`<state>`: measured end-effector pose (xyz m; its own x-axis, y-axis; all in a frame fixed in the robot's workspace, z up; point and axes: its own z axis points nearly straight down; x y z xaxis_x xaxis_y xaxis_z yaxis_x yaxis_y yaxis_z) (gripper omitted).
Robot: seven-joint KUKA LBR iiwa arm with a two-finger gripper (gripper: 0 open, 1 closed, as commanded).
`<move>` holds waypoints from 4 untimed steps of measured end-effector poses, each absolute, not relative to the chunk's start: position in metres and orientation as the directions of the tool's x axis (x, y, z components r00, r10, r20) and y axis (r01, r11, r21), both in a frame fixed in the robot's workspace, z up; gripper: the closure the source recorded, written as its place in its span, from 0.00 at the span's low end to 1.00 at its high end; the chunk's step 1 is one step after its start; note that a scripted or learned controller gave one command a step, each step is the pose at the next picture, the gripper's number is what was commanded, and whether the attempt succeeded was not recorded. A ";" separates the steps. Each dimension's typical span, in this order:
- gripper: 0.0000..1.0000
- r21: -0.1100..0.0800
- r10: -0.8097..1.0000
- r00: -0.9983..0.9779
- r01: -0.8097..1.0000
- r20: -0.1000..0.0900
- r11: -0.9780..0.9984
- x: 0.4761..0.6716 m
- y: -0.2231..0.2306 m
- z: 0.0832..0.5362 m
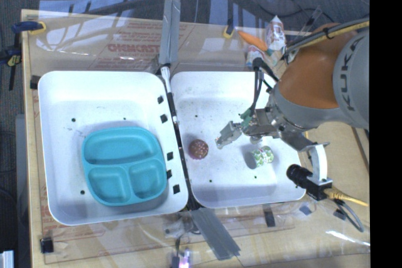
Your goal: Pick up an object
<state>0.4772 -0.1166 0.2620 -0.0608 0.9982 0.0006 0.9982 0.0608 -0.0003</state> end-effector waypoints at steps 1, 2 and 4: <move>0.00 0.004 0.993 -0.114 0.993 -0.003 0.114 0.493 -0.105 0.125; 0.00 -0.003 0.997 -0.082 0.997 -0.006 0.082 0.527 -0.114 0.094; 1.00 -0.002 0.991 -0.135 0.991 0.001 0.135 0.520 -0.036 0.192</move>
